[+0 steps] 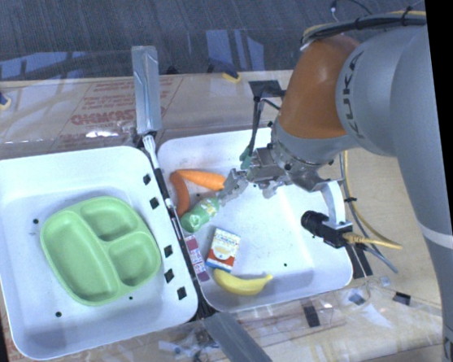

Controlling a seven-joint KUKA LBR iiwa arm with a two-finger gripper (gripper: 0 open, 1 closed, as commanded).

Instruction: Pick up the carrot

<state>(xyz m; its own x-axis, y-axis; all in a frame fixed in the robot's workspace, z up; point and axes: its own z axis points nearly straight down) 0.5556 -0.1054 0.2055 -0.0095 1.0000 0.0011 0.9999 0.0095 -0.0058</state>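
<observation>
The orange carrot [197, 179] lies in the right bin [300, 245] near its back left corner, with its thick end curving down along the bin's left wall. My gripper [235, 181] hangs low over the right bin, just to the right of the carrot's tip and close to touching it. The wrist and the arm's orange band [318, 91] cover the bin's back right part. Nothing shows the carrot as lifted; it rests on the bin floor.
A green bottle [199, 214] lies just below the carrot, close under the gripper. A small carton [223, 248] and a banana [240, 282] lie toward the right bin's front. The left bin [16, 267] holds a green divided plate [100, 249].
</observation>
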